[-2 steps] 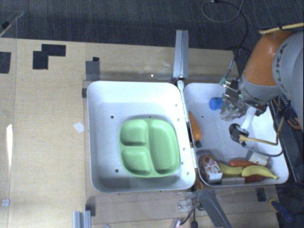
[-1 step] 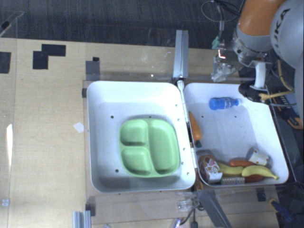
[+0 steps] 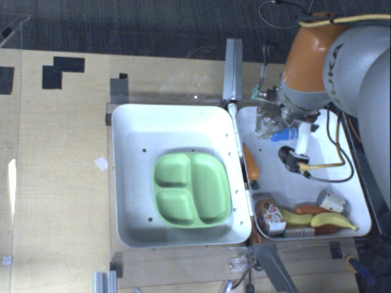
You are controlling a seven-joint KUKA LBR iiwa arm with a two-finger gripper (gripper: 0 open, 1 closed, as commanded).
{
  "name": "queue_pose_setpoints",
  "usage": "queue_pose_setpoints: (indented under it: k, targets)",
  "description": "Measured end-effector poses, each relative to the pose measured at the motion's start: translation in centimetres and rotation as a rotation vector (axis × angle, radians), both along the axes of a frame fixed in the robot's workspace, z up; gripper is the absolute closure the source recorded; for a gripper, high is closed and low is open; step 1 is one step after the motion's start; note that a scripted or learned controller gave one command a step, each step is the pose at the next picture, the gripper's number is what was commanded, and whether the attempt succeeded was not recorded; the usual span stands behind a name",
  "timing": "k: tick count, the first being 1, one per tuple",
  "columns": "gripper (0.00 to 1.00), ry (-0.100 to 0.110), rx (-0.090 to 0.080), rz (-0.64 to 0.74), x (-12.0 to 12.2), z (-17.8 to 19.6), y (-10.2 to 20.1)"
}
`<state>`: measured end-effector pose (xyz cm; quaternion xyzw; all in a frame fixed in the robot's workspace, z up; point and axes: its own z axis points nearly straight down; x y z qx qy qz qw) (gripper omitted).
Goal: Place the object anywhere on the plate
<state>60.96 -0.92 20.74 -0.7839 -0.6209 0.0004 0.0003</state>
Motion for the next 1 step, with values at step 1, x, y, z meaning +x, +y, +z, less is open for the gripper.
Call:
queue_pose_setpoints:
  k: [1]
  targets:
    - [1.0,0.001,0.0,-0.278,-4.14,-2.51,-4.23]
